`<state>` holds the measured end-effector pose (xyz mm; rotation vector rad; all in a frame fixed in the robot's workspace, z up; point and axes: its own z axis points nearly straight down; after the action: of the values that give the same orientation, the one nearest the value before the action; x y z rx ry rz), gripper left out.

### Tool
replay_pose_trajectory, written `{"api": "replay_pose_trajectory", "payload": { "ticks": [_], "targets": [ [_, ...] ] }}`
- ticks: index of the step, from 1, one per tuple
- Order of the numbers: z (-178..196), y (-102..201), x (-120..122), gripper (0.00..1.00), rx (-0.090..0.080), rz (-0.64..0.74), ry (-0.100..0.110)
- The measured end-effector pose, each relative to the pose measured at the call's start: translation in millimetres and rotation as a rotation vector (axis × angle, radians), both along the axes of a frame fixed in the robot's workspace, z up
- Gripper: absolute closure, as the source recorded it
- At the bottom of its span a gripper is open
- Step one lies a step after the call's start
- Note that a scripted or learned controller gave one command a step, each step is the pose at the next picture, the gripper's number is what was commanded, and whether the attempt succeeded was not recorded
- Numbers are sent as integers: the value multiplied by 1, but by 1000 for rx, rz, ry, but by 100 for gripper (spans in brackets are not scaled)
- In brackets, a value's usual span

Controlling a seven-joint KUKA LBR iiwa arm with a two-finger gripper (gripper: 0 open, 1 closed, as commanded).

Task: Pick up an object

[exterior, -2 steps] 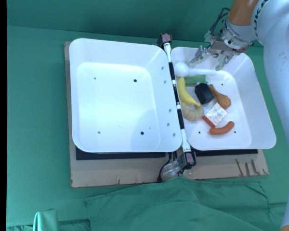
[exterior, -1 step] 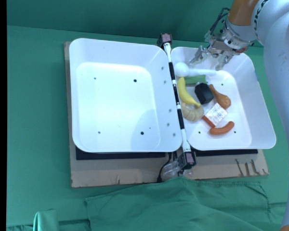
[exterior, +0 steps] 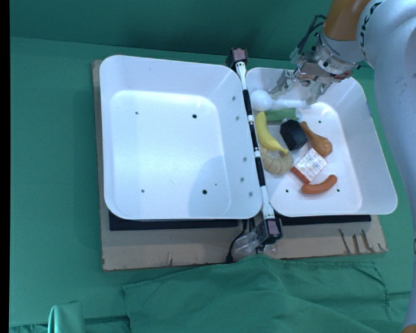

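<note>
Green cloth covered the desk (exterior: 55, 186), which carried two white bins side by side. Above the far end of the right bin (exterior: 374, 186), the pincer (exterior: 299, 83) hovered with its fingers spread and nothing between them, placed for a descent. Just below it lay a white ball (exterior: 261, 100) touching a pale green piece (exterior: 288, 105). Farther out, the banana (exterior: 266, 134), black block (exterior: 292, 134), drumstick (exterior: 317, 139) and sausage (exterior: 319, 184) were clustered against the divider, leaving little room for the fingers. The left bin (exterior: 166, 151) sat apart.

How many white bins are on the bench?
2. The left bin lies on the near-left side of the view. The right bin lies beside it, holding the small things, with the gripper above its far end.
</note>
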<state>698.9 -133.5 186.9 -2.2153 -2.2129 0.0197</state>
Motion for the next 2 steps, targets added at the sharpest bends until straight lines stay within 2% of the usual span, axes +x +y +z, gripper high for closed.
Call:
{"api": "replay_pose_trajectory", "payload": {
  "ticks": [1, 2],
  "targets": [
    [-2, 0, -1, 0, -1, -1, 2],
    [9, 7, 0, 100, 12, 4, 10]
  ]
}}
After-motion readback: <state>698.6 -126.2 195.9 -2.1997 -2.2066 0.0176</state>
